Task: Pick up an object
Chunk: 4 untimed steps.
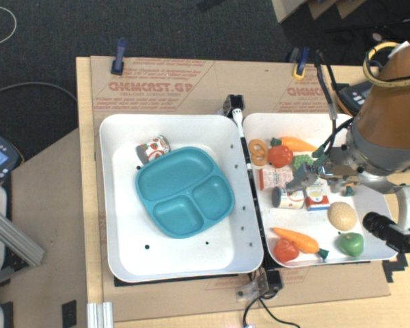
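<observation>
The gripper (313,176) hangs low over the middle of the right bin (396,251), its grey fingers reaching in from the right; whether they are parted or closed cannot be told, and nothing is seen clamped between them. Directly beneath and just left of the jaws lie a small red-and-white carton (275,178) and a little can (284,198) on its side, its long axis running left to right. Just right of that sits a red, white and blue box (317,201). Beyond the jaws, toward the far rim, are a pretzel (257,152), a tomato (280,156), an orange carrot (297,143) pointing right, and a green broccoli piece (302,161). On the near side lie an egg (342,216), a green pepper (351,244), and a second carrot (297,238) angled down to the right beside a red pepper (285,251), close against the near rim. Far left of the jaws, the left bin (123,251) holds a teal divided plate (184,191) and a tipped cup (152,149), with bare floor around them.
</observation>
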Available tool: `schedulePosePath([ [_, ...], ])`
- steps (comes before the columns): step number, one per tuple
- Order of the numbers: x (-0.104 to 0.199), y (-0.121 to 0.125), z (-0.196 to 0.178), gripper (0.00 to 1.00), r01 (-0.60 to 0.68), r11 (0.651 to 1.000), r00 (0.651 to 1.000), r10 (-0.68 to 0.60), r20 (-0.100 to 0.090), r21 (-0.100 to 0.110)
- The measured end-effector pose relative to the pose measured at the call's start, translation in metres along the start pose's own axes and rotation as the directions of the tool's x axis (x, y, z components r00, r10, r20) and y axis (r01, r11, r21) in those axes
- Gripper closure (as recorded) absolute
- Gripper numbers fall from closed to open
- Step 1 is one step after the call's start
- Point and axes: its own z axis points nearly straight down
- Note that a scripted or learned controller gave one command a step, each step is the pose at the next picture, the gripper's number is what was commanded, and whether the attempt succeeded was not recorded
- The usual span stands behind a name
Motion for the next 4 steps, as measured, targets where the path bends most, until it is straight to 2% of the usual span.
schedulePosePath([
  [1, 0.028, 0.003, -0.049, 0.0, -0.002, 1.0, 1.0, 0.002, 0.004, -0.012],
  [2, 0.066, 0.002, -0.2, 0.0, 0.0, 1.0, 1.0, 0.0, 0.002, -0.027],
  [3, 0.166, 0.0, -0.028, 0.0, 0.003, 1.0, 1.0, -0.003, 0.005, 0.013],
  [4, 0.16, 0.003, -0.048, 1.0, -0.007, 1.0, 1.0, 0.007, 0.003, -0.008],
])
